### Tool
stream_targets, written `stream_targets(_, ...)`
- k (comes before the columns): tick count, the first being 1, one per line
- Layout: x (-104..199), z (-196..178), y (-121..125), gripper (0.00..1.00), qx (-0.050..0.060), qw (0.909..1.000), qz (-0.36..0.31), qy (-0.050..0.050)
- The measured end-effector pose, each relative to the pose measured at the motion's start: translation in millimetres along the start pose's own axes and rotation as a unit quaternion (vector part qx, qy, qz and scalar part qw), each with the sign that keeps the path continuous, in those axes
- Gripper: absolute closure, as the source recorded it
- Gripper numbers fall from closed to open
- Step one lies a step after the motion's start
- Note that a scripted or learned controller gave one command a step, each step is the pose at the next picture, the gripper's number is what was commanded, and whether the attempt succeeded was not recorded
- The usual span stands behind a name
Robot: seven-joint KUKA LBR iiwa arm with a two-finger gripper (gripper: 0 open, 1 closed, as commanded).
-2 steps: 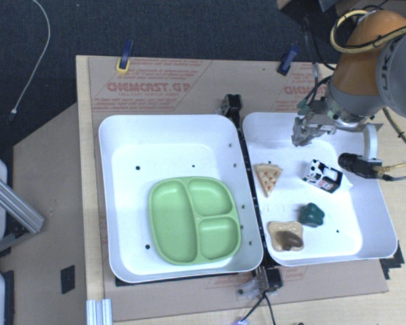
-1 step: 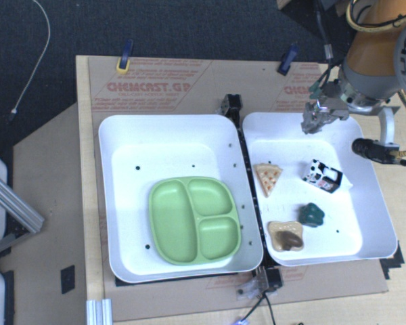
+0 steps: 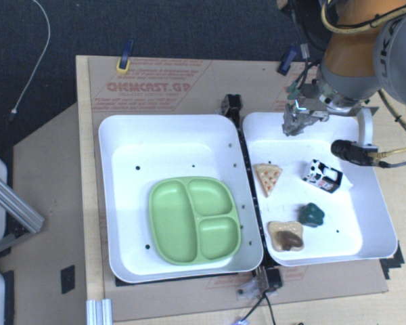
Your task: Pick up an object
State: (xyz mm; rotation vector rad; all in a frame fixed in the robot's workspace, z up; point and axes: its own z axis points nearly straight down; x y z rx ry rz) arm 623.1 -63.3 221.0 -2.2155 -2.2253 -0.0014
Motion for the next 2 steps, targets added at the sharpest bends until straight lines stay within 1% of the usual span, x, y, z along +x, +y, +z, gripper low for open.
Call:
stream_targets(1,53.9,9.6,3.7,1.0,0.001,1.0,-0.001,0.0)
stream_targets(2,108.4,16.9,2.5,1.0,0.002,1.0,-0.001,0.0)
